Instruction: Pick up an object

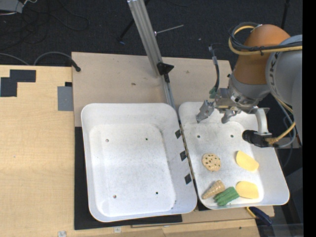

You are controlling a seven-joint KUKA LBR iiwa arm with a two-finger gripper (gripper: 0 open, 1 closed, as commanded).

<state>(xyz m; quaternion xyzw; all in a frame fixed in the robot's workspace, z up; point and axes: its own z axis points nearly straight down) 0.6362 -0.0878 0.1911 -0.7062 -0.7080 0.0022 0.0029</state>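
Arm: I see the grey arm (276, 68) with its orange band reaching in from the right, wrist over the far end of the right bin (276, 191).
Jaws: the gripper (216, 113) hangs above the far left part of the right bin; its two fingers stand spread apart, nothing between them.
Right bin: holds five items, all in its near half, well apart from the jaws.
Cookie: a round tan cookie (211, 162) with dark spots lies near the bin's middle, toward the left wall.
Yellow pieces: one yellow piece (246, 161) lies right of the cookie; a second yellow piece (247, 190) lies nearer the front edge.
Cone: a tan cone (213, 189) lies at the front left, tilted, touching the green item (226, 196) just beside it; the green item meets the second yellow piece.
Left bin: the left bin (94, 132) sits beside the right one, rims touching.
Desk: wooden desk (34, 147) carries both bins; a slanted metal rail (146, 28) rises behind them.
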